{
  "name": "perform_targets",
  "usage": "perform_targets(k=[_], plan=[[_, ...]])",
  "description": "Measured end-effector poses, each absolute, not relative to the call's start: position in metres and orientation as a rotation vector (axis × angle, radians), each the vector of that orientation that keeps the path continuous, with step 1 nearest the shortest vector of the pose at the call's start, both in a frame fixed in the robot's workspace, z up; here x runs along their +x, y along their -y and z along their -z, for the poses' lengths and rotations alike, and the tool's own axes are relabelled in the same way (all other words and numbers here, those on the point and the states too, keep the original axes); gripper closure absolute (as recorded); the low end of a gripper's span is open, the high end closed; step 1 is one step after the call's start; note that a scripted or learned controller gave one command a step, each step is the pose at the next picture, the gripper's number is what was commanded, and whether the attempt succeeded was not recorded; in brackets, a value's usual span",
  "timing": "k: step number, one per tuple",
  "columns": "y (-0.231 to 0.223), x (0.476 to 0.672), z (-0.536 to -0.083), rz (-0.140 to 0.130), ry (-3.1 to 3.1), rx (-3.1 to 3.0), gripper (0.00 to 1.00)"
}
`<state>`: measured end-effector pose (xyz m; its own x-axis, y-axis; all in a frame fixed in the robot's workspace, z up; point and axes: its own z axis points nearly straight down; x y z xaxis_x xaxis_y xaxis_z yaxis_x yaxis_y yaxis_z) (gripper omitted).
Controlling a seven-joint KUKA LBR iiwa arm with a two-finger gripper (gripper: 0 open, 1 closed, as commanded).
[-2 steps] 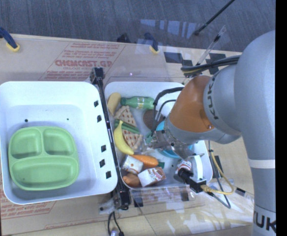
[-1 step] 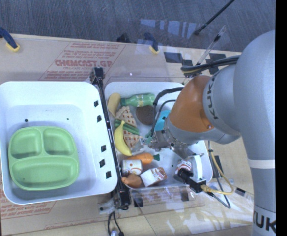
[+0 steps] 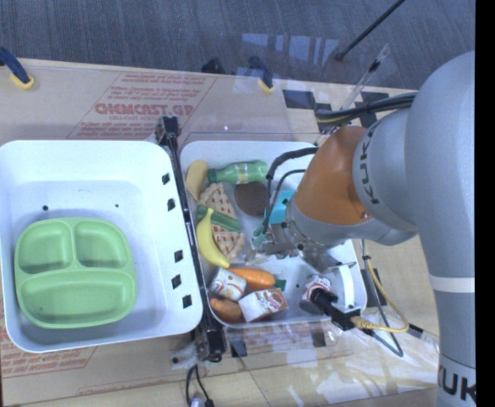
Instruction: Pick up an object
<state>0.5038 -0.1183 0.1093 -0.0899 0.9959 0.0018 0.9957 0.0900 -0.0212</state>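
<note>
The right bin (image 3: 230,148) holds a pile of toy foods: a green bottle (image 3: 239,173), a brown disc (image 3: 250,198), two waffles (image 3: 218,202), a yellow banana (image 3: 205,240), an orange carrot (image 3: 252,275) and a small carton (image 3: 262,305). My gripper (image 3: 263,237) reaches down into the middle of this bin, just right of the lower waffle (image 3: 228,240) and above the carrot. The orange wrist band and the grey arm hide the fingers. A teal piece (image 3: 278,207) shows at the wrist's left edge. I see nothing held.
The left bin (image 3: 27,164) holds a green divided plate (image 3: 75,271) at its lower left. A small can (image 3: 228,285) and a brown sausage (image 3: 224,309) lie at the right bin's front. The arm covers that bin's right half.
</note>
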Motion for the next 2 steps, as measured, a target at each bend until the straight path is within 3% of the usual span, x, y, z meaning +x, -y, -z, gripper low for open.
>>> perform_targets(k=[1, 2], plan=[[0.118, 0.504, -0.109, -0.023, 2.308, -2.108, 0.0], [0.104, 0.57, -0.09, -0.013, 2.078, -2.34, 0.0]])
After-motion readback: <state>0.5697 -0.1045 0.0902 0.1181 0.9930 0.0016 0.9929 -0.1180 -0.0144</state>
